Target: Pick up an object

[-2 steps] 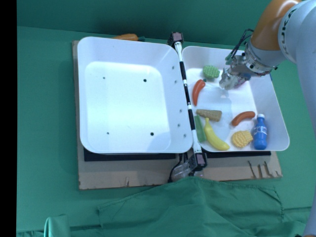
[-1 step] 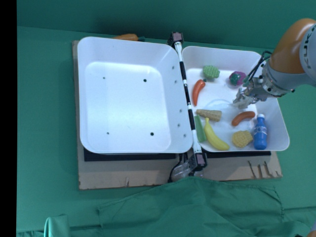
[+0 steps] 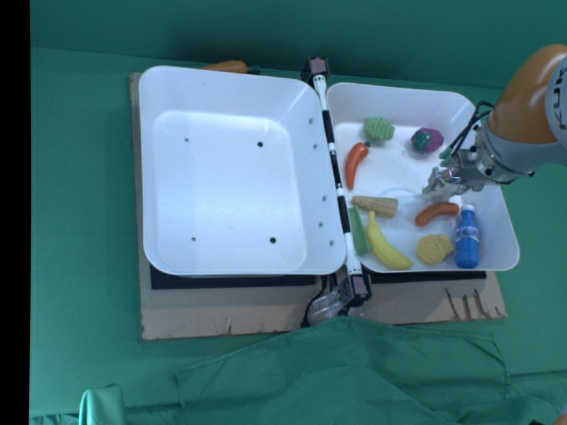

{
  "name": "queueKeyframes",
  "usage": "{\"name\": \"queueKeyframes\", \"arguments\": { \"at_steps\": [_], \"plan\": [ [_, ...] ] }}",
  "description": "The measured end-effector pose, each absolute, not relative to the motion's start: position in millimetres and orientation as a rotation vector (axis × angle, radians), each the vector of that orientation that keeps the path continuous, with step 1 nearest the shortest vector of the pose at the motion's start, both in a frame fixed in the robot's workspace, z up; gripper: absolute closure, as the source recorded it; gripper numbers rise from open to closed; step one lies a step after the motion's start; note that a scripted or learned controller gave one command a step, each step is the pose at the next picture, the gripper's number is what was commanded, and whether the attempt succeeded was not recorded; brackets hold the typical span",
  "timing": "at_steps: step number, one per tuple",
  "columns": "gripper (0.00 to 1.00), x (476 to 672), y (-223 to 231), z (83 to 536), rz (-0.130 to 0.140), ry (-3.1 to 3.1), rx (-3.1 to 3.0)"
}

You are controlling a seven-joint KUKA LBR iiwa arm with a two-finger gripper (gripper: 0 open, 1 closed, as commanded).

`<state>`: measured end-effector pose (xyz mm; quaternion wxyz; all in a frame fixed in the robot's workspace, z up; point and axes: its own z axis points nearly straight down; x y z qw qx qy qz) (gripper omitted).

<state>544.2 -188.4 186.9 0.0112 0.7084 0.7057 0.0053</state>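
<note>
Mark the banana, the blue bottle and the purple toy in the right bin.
banana [image 3: 387, 247]: camera view, middle of its curved body.
blue bottle [image 3: 466, 240]: camera view, on its body.
purple toy [image 3: 427, 140]: camera view, its centre.

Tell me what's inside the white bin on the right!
The right bin holds toy food: a banana, corn, a red chili, a sausage, a blue bottle, and more. The gripper hangs over it, hiding a bit of the floor.

The banana [image 3: 386, 245] lies in the right bin [image 3: 489, 264], left of the bottle [image 3: 466, 235].
</note>
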Motion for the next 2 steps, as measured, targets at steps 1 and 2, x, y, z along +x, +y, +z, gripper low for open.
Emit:
{"name": "queueKeyframes", "arguments": {
  "at_steps": [1,2],
  "plan": [
    [1.0,524.7,-174.3,187.1,0.014,2.197,2.209],
    [1.0,525.2,-186.5,186.3,0.019,2.207,2.211]
  ]
}}
